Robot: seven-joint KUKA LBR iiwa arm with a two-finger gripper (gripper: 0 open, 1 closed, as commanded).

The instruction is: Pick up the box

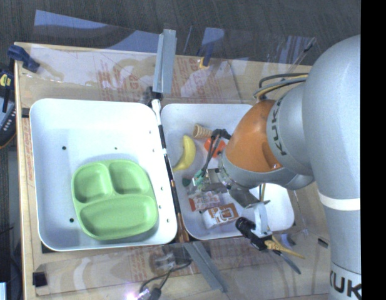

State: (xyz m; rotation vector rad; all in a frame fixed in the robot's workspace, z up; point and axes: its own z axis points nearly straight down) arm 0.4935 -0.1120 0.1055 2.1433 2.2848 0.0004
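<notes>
Gripper (pixel 213 181) hangs low in the right bin (pixel 174 120), above the box (pixel 219 214) lying near the front wall; its grip I cannot tell. Banana (pixel 187 153) lies beside.

A plywood bench (pixel 86 74) carries two shallow white bins: the left bin (pixel 49 167) at nine o'clock, the right bin (pixel 177 120) touching it at its three o'clock.

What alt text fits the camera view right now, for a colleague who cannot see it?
A grey KUKA arm with an orange band reaches from the right over the right white bin, above a small brown-and-white box, a yellow banana and other small items. The left white bin holds a green three-compartment plastic tray.
</notes>
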